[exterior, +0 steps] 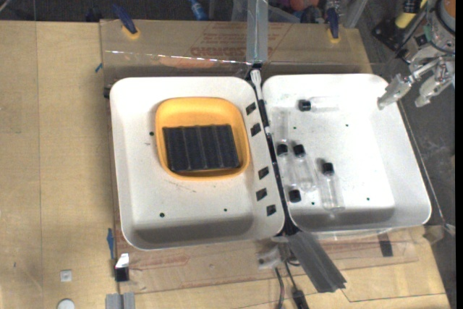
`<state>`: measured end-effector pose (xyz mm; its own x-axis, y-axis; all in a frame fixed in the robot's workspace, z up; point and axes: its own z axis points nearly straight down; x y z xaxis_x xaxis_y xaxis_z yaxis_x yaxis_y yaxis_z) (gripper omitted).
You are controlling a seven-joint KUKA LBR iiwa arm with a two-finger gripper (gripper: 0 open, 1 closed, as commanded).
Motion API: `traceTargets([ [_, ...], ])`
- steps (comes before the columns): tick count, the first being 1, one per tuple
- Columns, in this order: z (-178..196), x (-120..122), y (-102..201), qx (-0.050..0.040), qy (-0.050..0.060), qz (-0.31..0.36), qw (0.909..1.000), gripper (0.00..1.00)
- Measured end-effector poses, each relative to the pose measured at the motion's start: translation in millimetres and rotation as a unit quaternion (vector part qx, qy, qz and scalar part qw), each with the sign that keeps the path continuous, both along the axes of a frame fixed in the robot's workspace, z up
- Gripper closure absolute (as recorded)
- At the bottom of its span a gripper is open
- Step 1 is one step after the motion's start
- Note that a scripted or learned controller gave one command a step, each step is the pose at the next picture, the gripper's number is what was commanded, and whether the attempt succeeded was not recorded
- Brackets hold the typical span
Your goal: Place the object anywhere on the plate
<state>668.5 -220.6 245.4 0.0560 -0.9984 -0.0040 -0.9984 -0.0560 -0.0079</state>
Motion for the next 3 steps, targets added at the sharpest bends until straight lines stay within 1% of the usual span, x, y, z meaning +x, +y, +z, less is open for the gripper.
traceTargets([
  [1, -2, 0, 6, -0.0011, 0.0, 0.18, 0.9837, 0.0],
  [2, -8, -2, 24, -0.0007, 0.002, 0.324, 0.9459, 0.0],
  [3, -14, 0, 34, -0.0032, 0.0, 0.531, 0.8472, 0.0],
])
